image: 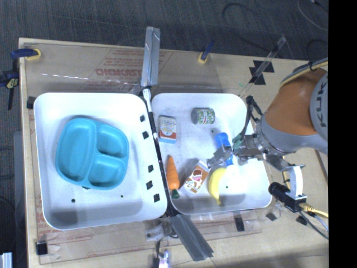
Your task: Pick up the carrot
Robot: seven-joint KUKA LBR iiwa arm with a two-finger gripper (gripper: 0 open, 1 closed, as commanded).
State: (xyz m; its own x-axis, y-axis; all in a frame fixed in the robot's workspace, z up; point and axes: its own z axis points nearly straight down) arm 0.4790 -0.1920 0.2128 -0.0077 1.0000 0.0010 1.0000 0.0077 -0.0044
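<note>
Item: carrot (173,172). Location: right bin (184,102), lying close along its left wall, beside the divider between the two bins. Orientation: lengthwise along that wall, orange body at the far end, dark green tip toward the near edge. A small printed carton (195,180) lies just beside it on its right; a banana (216,184) lies next to that.

Other contents, right bin: a second small carton (167,128) near the far left corner, a green can (203,115) on its side, a blue object (222,140) near the centre. Left bin (83,216): a blue divided plate (92,151).

Item: gripper (222,159). Location: over the middle of the right bin, above the banana and near the blue object, well apart from the carrot. State: whether it is spread or pressed together cannot be told at this resolution. Holds: nothing visibly held; contact with the banana or blue object cannot be judged.

Step in hand, judged: approach, not yet a grasp. Handling note: the gripper likely needs to travel left across the carton and close across the carrot's thicker body. The wall on one side and the carton on the other leave little room, so a grasp spanning the narrow width looks safest.
</note>
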